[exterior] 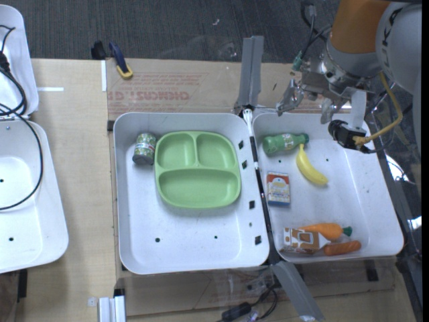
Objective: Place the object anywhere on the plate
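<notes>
You see dark grey carpet [167, 12] across the top, behind a light wooden bench [74, 99]. A brown cardboard sheet [174, 89] with printed red lettering lies flat on the bench's far side. A blue-and-yellow clamp [119, 60] grips the bench's back edge. At the left, a white moulded surface [27, 193] carries looping black cables [20, 99]. Lighting is even and soft.

Can [143, 148] just beside plate [197, 169]
</notes>
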Controlling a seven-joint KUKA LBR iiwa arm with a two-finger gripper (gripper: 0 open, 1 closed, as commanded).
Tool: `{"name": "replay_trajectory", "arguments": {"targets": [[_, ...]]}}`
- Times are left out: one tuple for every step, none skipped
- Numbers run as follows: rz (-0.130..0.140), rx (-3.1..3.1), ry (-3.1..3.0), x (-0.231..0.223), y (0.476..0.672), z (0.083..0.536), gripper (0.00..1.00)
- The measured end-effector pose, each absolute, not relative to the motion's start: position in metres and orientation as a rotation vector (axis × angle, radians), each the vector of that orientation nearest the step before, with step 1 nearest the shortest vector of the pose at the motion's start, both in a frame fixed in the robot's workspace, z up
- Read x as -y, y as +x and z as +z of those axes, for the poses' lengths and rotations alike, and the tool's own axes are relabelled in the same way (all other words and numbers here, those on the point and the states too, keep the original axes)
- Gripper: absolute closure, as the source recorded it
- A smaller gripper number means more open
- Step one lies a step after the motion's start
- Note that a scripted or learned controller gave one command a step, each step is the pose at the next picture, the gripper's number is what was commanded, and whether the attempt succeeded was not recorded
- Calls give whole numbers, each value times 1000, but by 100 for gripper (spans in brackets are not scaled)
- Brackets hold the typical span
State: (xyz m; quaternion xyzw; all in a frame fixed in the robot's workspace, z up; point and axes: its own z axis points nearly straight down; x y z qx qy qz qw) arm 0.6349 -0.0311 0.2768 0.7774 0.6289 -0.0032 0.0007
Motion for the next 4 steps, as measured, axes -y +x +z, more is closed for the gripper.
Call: {"name": "replay_trajectory", "arguments": {"targets": [[-9, -1934, 2478, 55, 632, 233, 0], [-6, -1937, 2473, 42, 608, 422, 0], [-7, -2177, 2266, 13, 562, 441, 0], [-13, -2181, 2263, 13, 564, 448, 100]]}}
